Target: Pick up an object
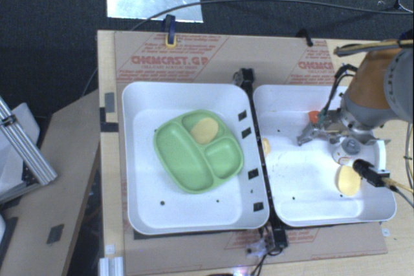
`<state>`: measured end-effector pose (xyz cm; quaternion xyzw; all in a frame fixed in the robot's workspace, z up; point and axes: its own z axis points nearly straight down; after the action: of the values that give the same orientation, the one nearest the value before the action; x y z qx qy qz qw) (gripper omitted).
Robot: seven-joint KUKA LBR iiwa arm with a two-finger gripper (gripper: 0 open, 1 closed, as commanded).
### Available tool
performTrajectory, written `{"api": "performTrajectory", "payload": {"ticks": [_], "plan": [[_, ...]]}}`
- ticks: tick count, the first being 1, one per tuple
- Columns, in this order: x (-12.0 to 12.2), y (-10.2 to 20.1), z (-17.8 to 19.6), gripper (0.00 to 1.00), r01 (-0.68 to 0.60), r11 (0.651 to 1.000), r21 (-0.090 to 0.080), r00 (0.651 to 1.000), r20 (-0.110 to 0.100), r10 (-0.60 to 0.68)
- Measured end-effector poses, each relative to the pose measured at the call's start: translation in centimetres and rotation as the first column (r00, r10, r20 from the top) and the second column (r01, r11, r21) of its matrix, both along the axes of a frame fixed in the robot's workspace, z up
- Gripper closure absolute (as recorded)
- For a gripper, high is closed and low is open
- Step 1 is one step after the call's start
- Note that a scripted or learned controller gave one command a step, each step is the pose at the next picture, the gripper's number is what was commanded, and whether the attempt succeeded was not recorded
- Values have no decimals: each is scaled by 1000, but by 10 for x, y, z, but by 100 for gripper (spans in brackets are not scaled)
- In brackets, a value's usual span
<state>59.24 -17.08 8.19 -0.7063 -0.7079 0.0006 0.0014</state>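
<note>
Now the gripper (309, 137) hangs over the right bin (304, 207), its fingers spread with nothing between them. A yellow object (347, 181) lies right of and nearer than the fingers, apart from them. Another yellow piece (205, 130) sits in the green tray (187, 165), left bin (149, 203).

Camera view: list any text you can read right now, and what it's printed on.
"CHEMCAST GP", red print on the brown protective sheet behind the left bin.
The same red print repeats at the sheet's right, near the arm, slanted and cut off; not fully readable.
Smaller red lines around them: too blurred to read.
</note>
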Motion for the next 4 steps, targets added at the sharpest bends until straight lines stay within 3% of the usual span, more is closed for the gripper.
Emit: {"api": "performTrajectory", "payload": {"ticks": [1,3,4], "plan": [[2,-1,14,100,-2,1000,-2,1000,7,2],[-7,-3,138,100,-2,1000,-3,1000,10,2],[-5,-3,181,100,-4,1000,-3,1000,10,4]]}}
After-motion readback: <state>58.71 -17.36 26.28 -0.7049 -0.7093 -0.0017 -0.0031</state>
